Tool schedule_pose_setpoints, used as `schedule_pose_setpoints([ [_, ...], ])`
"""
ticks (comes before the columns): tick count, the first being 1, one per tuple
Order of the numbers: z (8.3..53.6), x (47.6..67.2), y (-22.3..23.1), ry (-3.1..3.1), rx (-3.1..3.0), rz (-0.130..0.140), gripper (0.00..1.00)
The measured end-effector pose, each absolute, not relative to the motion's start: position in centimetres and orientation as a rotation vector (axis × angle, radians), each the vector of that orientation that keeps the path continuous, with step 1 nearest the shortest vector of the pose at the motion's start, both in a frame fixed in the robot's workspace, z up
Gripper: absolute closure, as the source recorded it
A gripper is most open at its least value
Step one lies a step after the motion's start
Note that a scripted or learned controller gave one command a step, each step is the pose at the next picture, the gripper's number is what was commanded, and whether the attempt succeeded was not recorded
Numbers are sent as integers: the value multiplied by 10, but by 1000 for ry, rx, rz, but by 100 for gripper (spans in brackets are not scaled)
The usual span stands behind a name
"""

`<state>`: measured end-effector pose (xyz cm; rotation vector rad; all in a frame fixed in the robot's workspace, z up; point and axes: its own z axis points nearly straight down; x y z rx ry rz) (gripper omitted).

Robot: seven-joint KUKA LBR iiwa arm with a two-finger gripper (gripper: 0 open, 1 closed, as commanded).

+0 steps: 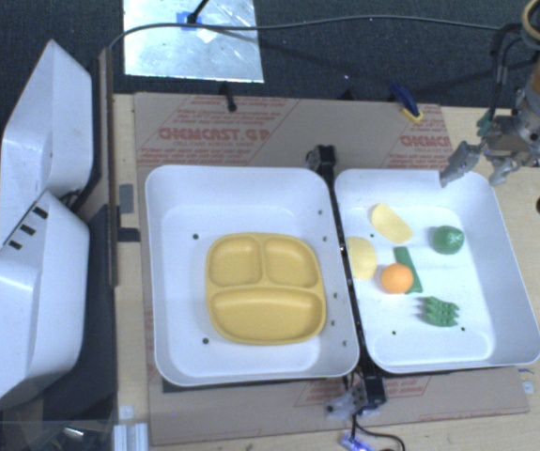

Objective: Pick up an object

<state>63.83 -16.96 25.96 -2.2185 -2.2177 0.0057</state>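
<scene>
Green leafy toy nr right bin front edge w/ orange ball + green ball mid-bin, gripper splayed wide, unloaded, over back rim — could easily clip rim or shove pieces together descending.

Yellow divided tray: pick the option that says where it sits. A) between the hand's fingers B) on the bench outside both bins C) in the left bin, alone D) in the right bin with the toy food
C: the yellow divided tray lies flat inside the left bin with nothing else beside it.
</scene>
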Motion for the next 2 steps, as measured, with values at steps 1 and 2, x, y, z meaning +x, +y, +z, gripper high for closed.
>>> schedule_pose_setpoints([
  [1, 264, 639, -169, -2223, -2221, -1, 0],
  [2, 202, 636, -172, -2219, -2219, 4, 0],
])
